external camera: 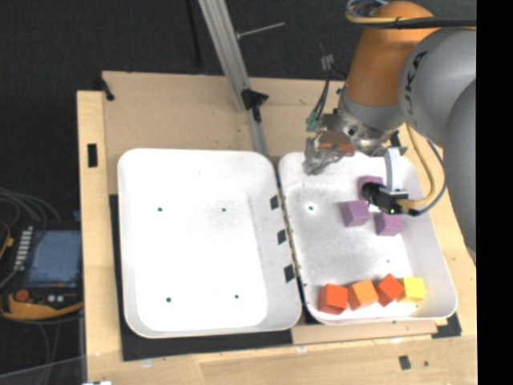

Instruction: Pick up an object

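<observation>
**A:** Where is the gripper point(321, 156) in the camera view?

**B:** Over the far left corner of the right bin point(337, 251), close to the strip where the two bins meet. The arm point(417, 62) comes down to it from the upper right, with the orange band just above the wrist.

**A:** Is it clenched or released?

**B:** I cannot tell. The tip is a small dark tangle of metal seen from above, and its state is not readable.

**A:** And the things to pick?

**B:** Six small blocks, all in the right bin. Two are purple: the first purple block point(354, 212) sits near the middle of the bin, and the second purple block point(389, 224) lies just beside it on the right, slightly nearer the camera. Both are well apart from the gripper.

**A:** The other four?

**B:** They stand in a row along the bin's near edge, touching or almost touching. From left to right there is an orange-red block point(333, 297), an orange block point(363, 293), a red block point(390, 288) turned a little on its corner, and a yellow block point(414, 287).

**A:** What about the left bin point(132, 215)?

**B:** It is a white tray with a few dark specks on its floor. A slanted metal pole point(228, 50) rises behind the bins, and a handheld screen unit point(44, 267) lies off the bench at the far left.
</observation>
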You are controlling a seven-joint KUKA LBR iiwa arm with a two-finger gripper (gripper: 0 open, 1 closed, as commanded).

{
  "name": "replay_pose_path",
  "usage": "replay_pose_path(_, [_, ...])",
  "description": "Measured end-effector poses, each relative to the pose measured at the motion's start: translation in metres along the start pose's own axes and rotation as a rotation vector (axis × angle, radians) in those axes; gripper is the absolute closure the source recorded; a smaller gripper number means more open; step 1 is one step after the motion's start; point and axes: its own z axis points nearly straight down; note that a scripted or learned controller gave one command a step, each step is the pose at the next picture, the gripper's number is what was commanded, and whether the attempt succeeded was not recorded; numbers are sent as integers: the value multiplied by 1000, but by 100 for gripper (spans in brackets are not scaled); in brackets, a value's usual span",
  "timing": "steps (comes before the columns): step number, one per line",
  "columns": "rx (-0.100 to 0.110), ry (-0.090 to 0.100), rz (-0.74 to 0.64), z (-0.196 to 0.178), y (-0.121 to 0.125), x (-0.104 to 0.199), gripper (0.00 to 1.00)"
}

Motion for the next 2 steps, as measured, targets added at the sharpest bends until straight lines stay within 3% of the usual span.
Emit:
replay_pose_path(1, [2,-1,1,5,-19,47,100])
replay_pose_path(2, [-2,0,-1,2,-21,106,100])
